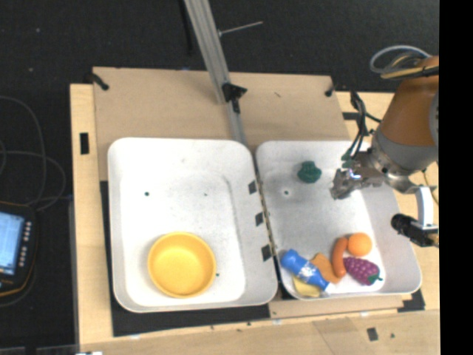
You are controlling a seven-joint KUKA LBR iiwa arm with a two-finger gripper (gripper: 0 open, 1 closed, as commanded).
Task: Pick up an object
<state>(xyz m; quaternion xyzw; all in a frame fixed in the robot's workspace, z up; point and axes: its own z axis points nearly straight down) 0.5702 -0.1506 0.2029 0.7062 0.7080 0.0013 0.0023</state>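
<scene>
Green object lies just left of the low claw, whose opening I cannot tell.

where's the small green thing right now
The small green thing lies near the far end of the right bin, just left of the hand, far from the toy food heap.

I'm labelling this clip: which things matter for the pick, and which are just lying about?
Pick: gripper; green toy; blue bottle; carrot; orange; grapes; right bin.
Lying about: yellow bowl; left bin; pole; tablet.
</scene>
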